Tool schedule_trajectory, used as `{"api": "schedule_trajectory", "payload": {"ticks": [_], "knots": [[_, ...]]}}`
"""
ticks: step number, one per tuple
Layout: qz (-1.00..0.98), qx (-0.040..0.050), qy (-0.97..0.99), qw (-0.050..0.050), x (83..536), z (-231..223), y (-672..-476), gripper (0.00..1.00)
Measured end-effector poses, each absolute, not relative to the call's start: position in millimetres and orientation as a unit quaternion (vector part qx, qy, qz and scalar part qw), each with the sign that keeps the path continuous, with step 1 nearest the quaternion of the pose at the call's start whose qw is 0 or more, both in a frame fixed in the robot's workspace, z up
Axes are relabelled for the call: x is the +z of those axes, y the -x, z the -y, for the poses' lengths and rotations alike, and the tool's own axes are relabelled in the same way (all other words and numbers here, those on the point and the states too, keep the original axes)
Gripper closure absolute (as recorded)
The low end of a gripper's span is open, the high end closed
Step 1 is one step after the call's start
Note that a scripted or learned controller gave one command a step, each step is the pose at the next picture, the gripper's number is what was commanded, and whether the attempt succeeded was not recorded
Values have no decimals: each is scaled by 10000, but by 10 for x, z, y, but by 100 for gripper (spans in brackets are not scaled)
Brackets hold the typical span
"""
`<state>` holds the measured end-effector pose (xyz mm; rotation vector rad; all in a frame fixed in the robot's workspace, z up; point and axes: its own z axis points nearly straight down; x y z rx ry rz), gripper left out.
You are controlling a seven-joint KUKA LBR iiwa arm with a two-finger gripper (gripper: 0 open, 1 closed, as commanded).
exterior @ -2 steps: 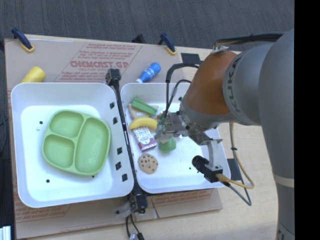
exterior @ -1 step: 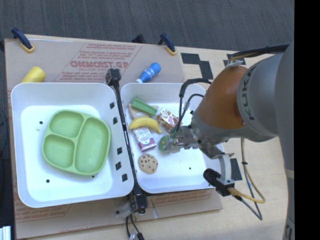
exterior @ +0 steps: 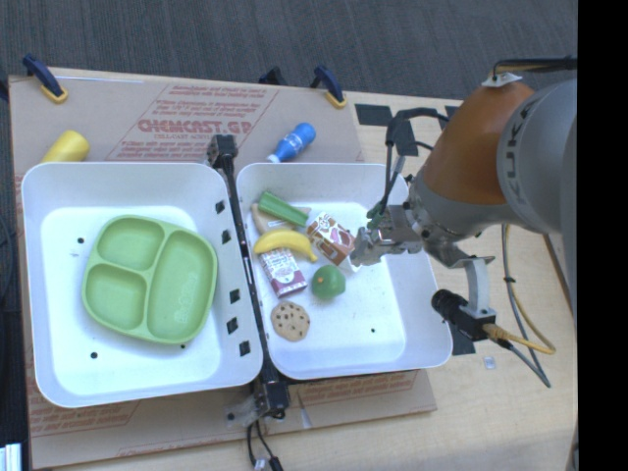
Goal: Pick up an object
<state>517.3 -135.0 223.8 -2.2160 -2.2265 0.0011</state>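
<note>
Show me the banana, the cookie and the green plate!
banana [exterior: 284, 242]: camera view, middle of its yellow curve.
cookie [exterior: 290, 321]: camera view, centre of its top.
green plate [exterior: 149, 279]: camera view, ridge between its compartments.

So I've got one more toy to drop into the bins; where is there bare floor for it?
The right bin is bare along its near right floor, past the cookie and green ball. Its left half is crowded around the banana. In the left bin, margins ring the green divided plate.
</note>
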Motion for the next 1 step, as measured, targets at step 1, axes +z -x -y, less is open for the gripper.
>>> {"api": "schedule_trajectory", "payload": {"ticks": [1], "knots": [[7097, 11, 7045, 12, 915, 1358, -5430, 100]]}}
